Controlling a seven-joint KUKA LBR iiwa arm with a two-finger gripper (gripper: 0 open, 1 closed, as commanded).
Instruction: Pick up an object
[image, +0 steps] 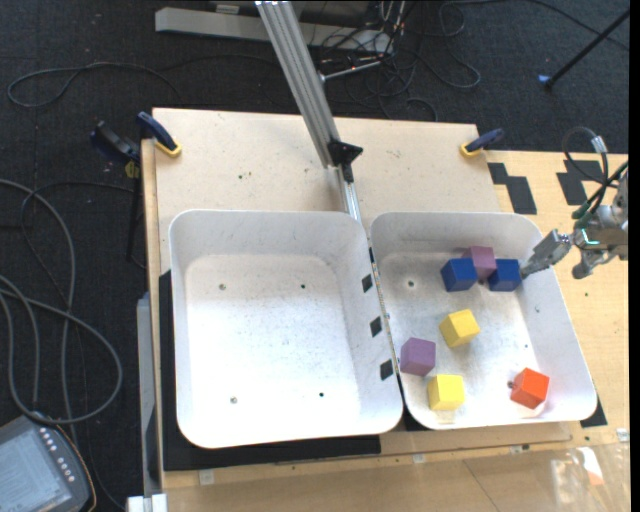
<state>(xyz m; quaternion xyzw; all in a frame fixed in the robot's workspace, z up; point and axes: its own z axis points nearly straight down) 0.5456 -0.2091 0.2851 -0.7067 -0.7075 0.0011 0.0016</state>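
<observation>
The gripper is seen at the right bin's far right rim, just right of a blue cube; whether the fingers are released or clenched cannot be told. That cube lies beside a pink cube and a second blue cube. Nearer lie a yellow cube, a purple cube, another yellow cube and an orange cube. No writing can be read. The left bin stands alongside on the desk

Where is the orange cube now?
The orange cube lies in the right bin, at its near right corner, right of a yellow cube.
</observation>
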